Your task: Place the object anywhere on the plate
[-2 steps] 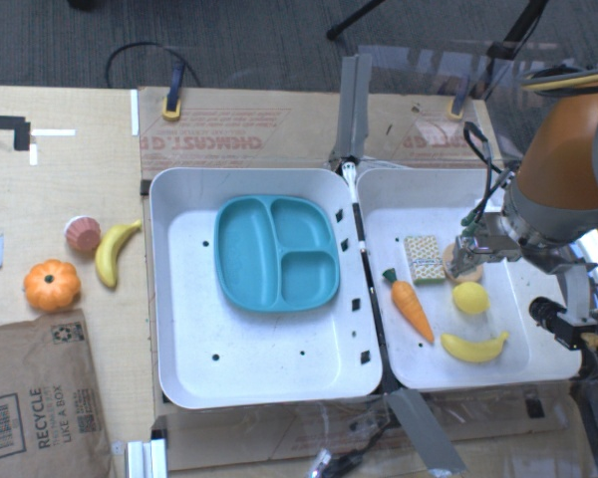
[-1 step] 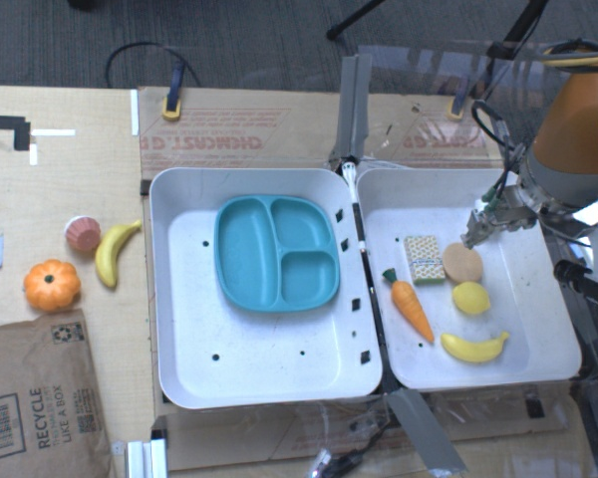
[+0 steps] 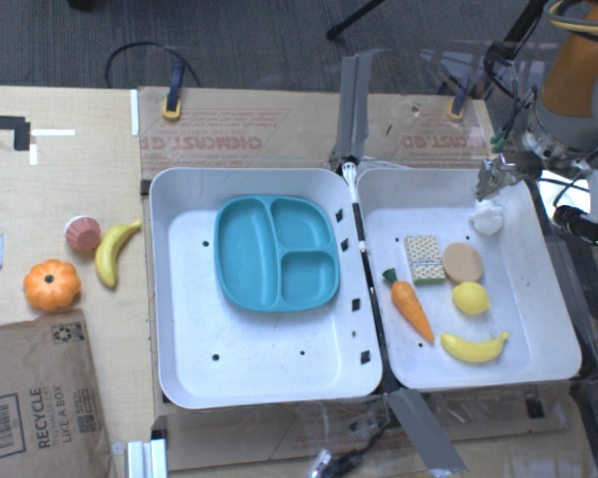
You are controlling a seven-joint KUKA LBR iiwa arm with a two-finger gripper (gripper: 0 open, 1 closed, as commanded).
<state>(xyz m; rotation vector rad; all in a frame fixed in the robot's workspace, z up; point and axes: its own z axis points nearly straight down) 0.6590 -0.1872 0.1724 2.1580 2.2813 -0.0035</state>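
While the teal plate (image 3: 277, 252), smooth plastic with three compartments, sits bare in the left bin (image 3: 179, 297), the right bin (image 3: 538, 297) holds a tapered orange carrot (image 3: 412, 307), a round yellow lemon (image 3: 470, 298), a curved banana (image 3: 474, 347), a tan disc (image 3: 462, 263), a speckled rectangular sponge-like block (image 3: 423, 259) and a small white lump (image 3: 486, 221) near the far corner; the grey arm with orange band enters from the right, wrist angled down; gripper (image 3: 492, 183) hovers just above the white lump, whether clamped or apart cannot be told; on the wood bench lie a ribbed pumpkin (image 3: 52, 285), second banana (image 3: 114, 253), pink cupcake (image 3: 83, 234).
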